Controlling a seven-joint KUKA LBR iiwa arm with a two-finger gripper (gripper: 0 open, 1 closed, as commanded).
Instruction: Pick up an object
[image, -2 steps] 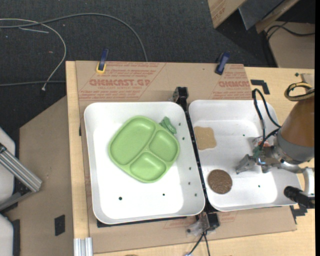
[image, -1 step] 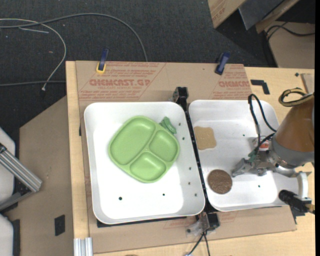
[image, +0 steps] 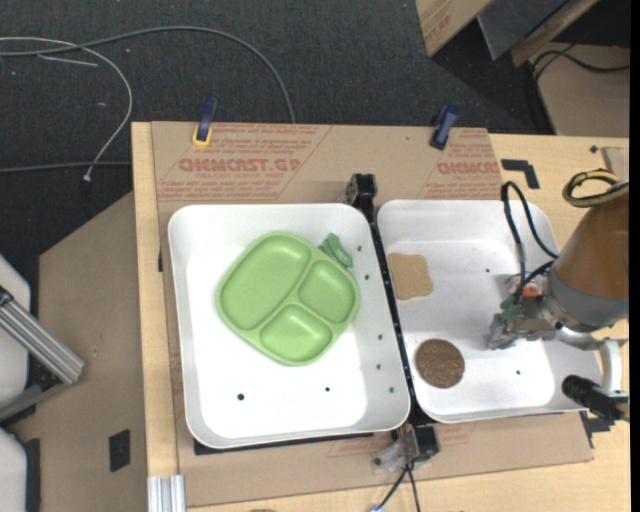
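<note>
I am looking down at my arm (image: 598, 262), which is reaching in from the 3 o'clock side and bending down into the right bin (image: 470, 225). Its orange band is sitting up high and the grey wrist is hanging below it. The gripper (image: 508, 328) is pointing toward 9 o'clock, low over the white floor of that bin. Nothing is sitting between its tips, and I cannot tell how it is set.

A round brown cookie (image: 439, 362) is lying near the gripper, toward 8 o'clock from it. A tan square patch (image: 409, 275) is lying farther off, toward 10 o'clock from the gripper, close to the bin's 9 o'clock wall.

Farther away, the left bin (image: 200, 330) is holding a green divided plate (image: 288, 297). A small dark green thing (image: 337, 250) is touching the plate's edge at about 1 o'clock.
</note>
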